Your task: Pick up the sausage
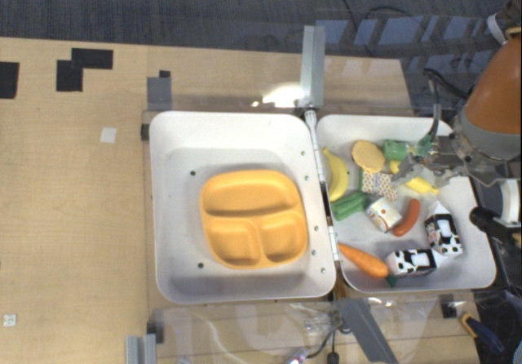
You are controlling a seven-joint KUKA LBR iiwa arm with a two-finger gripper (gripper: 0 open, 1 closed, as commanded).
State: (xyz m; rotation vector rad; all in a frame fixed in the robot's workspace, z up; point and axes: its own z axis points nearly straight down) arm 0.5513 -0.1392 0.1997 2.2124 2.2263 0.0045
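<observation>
The sausage (406, 218) is a short reddish-brown link lying at a slant in the right bin (481, 273), between a small white can (382, 212) and a cow-patterned carton (444, 236). My gripper (410, 166) hangs over the upper middle of that bin, reaching in from the right under the orange band (499, 93). It is a little beyond the sausage, above a checkered packet (375, 183) and a yellow piece (421, 185). Nothing shows in its grasp.
The right bin also holds a banana (336, 175), a green vegetable (349, 206), a tan round piece (368, 155), a green item (395, 148), a carrot (363, 260) and a second cow carton (414, 261). A yellow divided tray (249, 217) sits in the left bin (175, 191).
</observation>
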